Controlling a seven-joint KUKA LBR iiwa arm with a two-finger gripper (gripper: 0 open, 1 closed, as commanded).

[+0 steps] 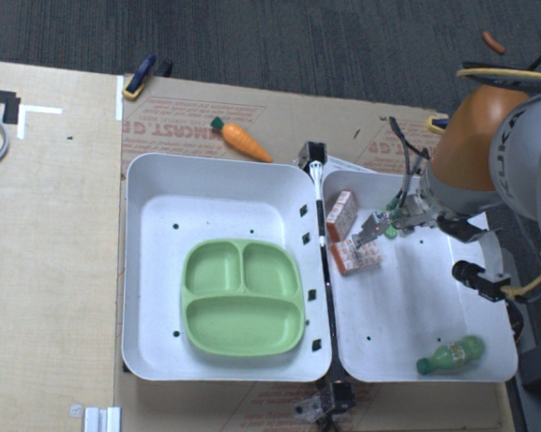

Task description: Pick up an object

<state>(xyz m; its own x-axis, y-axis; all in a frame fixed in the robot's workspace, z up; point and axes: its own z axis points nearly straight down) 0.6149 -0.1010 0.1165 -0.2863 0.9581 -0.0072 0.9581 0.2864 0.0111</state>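
- Two small red-and-white cartons (348, 234) lie in the right bin (399, 358), close against its left wall, one leaning along the divider and the other flat just below it; they look like the thing nearest to being picked.
- The cartons are probably light, stiff card: they should keep their shape under a modest squeeze, though too hard a pinch could dent a face. The flat long sides of the lower carton seem the best place to take hold, as the upper one sits tight to the wall.
- The gripper (375, 229) hangs just right of the cartons, low over the bin floor; I cannot tell how its tips stand, and nothing is visibly caught in it.
- A green bottle (450, 355) lies on its side near the right bin's lower right corner, well apart; rounded and likely slippery, a harder grasp.
- The left bin (143, 274) bears a green divided plate (244, 297).
- An orange toy carrot (243, 140) rests on the cardboard beyond the bins.
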